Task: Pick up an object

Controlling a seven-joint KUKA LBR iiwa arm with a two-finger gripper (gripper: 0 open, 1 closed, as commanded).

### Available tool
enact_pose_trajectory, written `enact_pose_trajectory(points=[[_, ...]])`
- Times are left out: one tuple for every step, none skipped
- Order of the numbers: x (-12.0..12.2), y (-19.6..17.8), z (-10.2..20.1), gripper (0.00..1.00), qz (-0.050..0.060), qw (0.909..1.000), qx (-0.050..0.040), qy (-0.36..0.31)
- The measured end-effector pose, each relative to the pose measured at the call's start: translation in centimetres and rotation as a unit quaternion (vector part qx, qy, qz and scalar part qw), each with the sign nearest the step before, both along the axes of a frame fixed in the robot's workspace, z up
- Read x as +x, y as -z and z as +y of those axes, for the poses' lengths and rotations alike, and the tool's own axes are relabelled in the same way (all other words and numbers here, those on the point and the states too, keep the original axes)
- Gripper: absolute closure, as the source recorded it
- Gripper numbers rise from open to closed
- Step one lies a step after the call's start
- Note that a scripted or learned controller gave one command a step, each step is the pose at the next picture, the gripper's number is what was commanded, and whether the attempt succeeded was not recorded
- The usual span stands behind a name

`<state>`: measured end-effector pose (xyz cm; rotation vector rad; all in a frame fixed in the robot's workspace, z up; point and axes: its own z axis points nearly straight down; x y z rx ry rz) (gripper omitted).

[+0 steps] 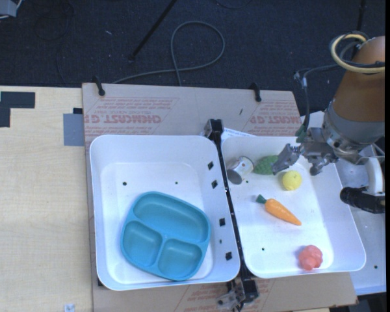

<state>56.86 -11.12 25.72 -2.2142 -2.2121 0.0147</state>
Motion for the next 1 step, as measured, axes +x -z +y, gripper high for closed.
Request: enact_pose_trajectory(points=[[0.2, -0.68, -0.01, 0.0, -0.006, 1.0, -0.0005, -0.001]])
